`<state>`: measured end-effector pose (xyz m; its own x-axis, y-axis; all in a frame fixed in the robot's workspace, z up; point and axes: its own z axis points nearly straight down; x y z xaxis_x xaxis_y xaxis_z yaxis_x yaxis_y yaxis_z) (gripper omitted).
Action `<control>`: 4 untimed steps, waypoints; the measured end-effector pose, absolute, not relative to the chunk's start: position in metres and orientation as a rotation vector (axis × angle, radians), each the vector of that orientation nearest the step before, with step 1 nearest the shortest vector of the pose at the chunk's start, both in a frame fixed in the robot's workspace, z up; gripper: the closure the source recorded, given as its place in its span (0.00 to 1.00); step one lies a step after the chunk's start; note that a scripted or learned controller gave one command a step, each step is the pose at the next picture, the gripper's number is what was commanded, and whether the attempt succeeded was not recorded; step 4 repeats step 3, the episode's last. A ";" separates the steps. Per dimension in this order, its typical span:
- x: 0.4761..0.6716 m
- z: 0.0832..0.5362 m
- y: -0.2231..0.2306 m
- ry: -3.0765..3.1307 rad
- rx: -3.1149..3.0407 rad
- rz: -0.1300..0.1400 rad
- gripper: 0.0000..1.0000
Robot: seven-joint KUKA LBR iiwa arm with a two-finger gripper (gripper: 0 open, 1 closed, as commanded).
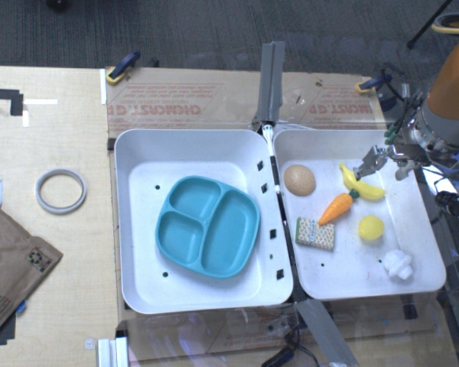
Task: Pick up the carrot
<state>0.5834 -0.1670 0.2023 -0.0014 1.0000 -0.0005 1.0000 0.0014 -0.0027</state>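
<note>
Arm (448, 90): broad orange band above a grey wrist section. Gripper (384, 161) assembly is bare silvery metal, angular, with thin dark cables running along it. Small green and blue spots show near the wrist mount.

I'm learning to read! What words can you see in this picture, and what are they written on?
Red print on the cardboard sheet behind the bins: upside down and blurred, can't be read for sure.
"BOX" on the brown cardboard box at the left edge; the rest is cut off.
Nothing on the carrot or other toys.
</note>
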 end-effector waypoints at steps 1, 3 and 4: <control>0.555 0.092 -0.137 -2.097 -2.339 0.001 0.00; 0.587 0.191 -0.053 -2.303 -2.136 0.002 1.00; 0.587 0.191 -0.053 -2.303 -2.136 0.002 1.00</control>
